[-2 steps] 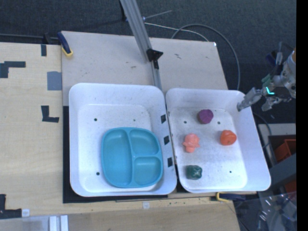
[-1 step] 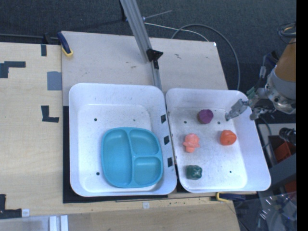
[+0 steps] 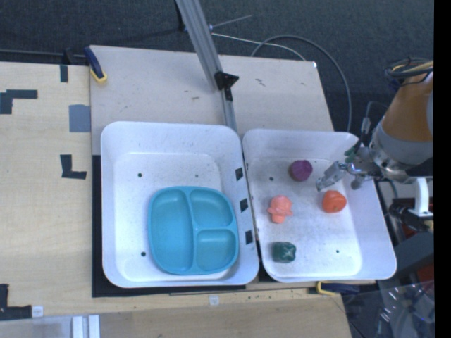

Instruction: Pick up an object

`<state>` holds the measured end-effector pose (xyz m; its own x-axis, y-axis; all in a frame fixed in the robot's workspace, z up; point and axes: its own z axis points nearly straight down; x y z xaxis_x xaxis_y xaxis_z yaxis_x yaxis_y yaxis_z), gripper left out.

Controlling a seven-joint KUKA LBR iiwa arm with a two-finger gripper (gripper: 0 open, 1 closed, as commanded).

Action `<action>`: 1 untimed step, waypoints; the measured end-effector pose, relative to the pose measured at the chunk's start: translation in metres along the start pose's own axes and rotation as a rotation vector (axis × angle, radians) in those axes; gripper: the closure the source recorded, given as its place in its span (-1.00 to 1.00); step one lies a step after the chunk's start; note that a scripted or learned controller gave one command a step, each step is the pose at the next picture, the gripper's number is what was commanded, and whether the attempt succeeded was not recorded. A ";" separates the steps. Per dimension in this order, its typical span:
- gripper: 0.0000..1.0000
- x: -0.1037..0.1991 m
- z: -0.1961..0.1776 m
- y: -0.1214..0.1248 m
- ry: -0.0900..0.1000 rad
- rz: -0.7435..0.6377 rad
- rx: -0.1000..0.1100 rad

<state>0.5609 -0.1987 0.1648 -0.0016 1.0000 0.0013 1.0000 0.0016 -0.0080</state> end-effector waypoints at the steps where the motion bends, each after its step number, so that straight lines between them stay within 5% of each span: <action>1: -1.00 -0.001 0.059 -0.010 0.000 0.001 0.000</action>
<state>0.5500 -0.1993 0.1055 -0.0010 1.0000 0.0014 1.0000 0.0010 -0.0084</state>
